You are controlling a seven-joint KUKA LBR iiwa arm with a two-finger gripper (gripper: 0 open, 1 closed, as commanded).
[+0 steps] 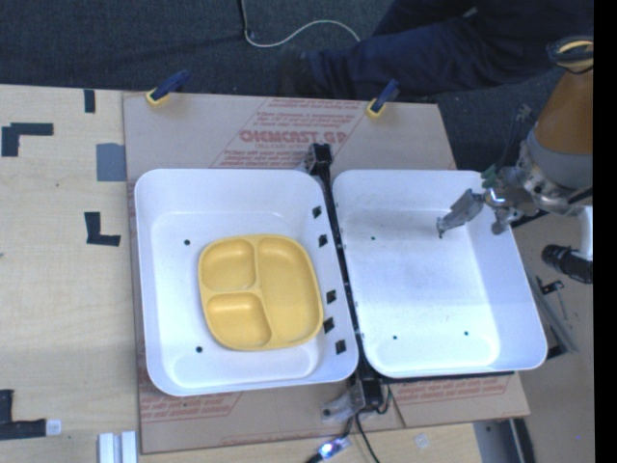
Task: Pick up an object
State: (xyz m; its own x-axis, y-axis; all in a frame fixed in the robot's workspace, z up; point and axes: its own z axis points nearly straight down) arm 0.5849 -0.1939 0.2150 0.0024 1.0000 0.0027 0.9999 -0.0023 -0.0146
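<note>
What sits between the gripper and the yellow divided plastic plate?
In the camera view, bare floor of the right white bin, then the black clipped seam joining both bins, separates the gripper from the yellow divided plastic plate.

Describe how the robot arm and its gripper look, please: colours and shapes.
The arm has a rounded grey body with an orange band above the wrist. Its gripper is small, made of grey metal, with two thin fingers and a small green detail near its base.

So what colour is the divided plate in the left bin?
Yellow: the divided plate, seen in the camera view.
</note>
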